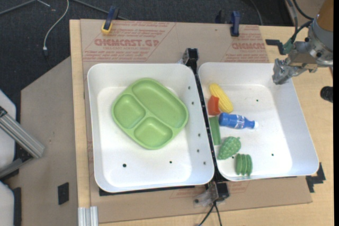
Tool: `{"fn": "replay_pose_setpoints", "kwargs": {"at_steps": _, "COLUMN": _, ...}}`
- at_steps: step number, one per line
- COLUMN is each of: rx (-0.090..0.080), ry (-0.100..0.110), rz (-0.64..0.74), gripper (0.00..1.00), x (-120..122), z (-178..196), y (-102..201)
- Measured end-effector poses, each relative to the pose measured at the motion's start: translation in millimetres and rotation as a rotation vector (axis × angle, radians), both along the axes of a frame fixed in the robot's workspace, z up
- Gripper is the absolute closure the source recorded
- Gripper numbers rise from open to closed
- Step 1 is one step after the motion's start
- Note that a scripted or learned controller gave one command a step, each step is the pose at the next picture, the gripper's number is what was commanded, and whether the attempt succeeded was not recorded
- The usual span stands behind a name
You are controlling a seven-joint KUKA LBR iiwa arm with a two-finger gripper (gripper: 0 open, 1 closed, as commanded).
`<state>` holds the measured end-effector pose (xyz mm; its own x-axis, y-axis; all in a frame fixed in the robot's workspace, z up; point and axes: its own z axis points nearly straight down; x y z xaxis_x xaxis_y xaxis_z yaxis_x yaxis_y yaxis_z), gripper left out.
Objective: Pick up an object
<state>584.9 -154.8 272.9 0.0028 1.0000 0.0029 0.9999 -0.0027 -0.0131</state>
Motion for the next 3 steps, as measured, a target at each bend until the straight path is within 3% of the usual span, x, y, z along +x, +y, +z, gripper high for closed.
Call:
{"fn": "replay_pose_setpoints", "kwargs": {"at_steps": 1, "rx": -0.002, "ry": -0.012, "rz": 0.003, "gripper": 0.00, "x": 2.0, "z": 6.8, "y": 0.4}}
{"fn": "replay_pose_setpoints", "kwargs": {"at_steps": 3, "rx": -0.001, "ry": -0.007, "rz": 0.003, "gripper": 0.00, "x": -3.7, "z": -85.4, "y": 12.4}}
